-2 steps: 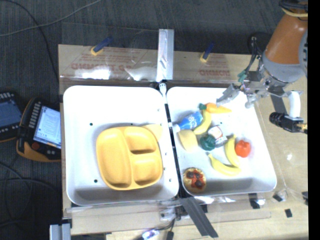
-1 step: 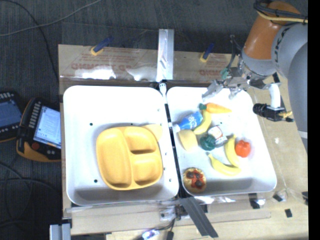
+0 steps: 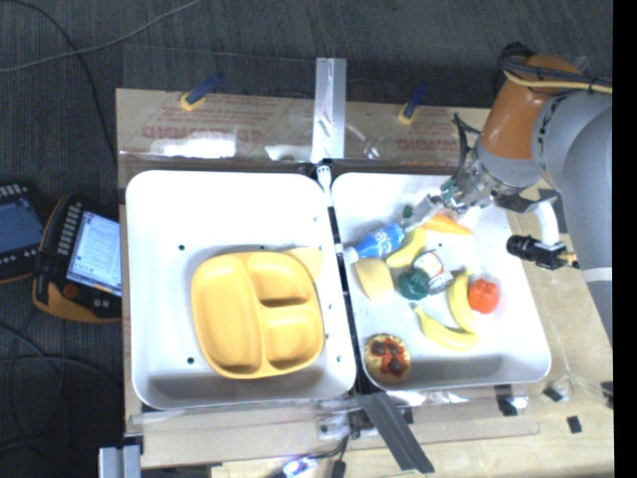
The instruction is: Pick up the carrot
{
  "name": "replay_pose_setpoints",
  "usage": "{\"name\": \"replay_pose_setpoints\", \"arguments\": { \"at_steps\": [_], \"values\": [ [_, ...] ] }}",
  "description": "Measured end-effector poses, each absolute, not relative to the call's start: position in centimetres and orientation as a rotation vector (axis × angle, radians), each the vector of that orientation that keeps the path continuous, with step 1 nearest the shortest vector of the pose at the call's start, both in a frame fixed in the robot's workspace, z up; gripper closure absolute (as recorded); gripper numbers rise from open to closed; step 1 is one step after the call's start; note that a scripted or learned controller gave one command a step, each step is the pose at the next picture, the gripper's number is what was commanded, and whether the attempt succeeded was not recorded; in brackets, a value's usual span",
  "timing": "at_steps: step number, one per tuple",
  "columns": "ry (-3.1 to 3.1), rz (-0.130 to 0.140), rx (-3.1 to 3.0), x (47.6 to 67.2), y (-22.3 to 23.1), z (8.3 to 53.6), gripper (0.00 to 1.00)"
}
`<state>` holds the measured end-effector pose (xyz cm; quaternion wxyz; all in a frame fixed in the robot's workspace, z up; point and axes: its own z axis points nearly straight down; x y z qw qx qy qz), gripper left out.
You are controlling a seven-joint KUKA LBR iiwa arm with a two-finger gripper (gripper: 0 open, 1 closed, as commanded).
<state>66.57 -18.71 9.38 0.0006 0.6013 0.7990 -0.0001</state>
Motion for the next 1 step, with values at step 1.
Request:
{"name": "replay_pose_setpoints", "arguments": {
  "at_steps": [1],
  "values": [
    [2.513, -0.003, 1.89, 66.49, -18.66, 10.22, 1.0]
  ]
}}
